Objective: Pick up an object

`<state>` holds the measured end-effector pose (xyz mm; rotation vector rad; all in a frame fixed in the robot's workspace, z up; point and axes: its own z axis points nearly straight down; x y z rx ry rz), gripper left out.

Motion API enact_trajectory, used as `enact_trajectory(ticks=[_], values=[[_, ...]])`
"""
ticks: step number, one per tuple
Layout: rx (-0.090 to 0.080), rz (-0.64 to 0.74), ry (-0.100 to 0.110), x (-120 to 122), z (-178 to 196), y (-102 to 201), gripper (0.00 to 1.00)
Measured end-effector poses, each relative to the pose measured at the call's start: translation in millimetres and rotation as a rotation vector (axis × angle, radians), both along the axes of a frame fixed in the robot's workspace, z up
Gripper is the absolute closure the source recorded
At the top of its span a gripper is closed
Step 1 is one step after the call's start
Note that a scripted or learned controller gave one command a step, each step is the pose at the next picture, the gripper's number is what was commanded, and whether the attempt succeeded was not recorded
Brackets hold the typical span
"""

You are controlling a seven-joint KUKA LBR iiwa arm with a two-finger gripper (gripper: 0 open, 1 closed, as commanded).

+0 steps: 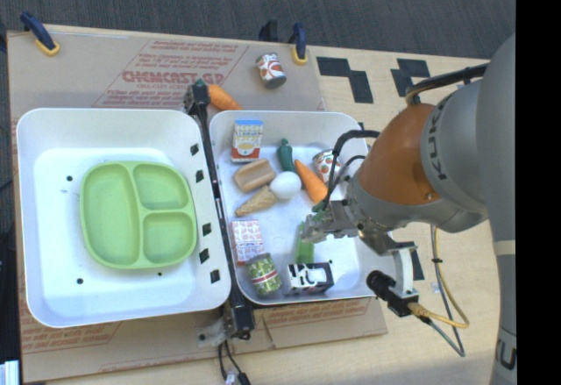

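Over right bin (pixel 344 122), pincer (pixel 316 230) grip unclear, carrot (pixel 309 181), egg (pixel 285 185), green bottle (pixel 304 250) crowding it.

2 white bins (pixel 35 199), 1 green plate (pixel 138 215), 2 carrots (pixel 310 181).

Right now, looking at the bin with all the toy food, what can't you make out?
- Gripper, camera view: the arm's wrist hides its grasping end.
- Green item below the gripper: partly covered by it, identity unclear.
- Round item by the carrot: half hidden behind the arm.
- Small carton: print too small to read.
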<state>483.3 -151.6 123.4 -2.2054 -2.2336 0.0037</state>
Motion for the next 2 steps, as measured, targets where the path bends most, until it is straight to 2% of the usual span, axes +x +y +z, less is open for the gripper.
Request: enact_trajectory(ticks=[2], values=[[-0.002, 0.009, -0.001, 2, 20, 0, 1.00]])
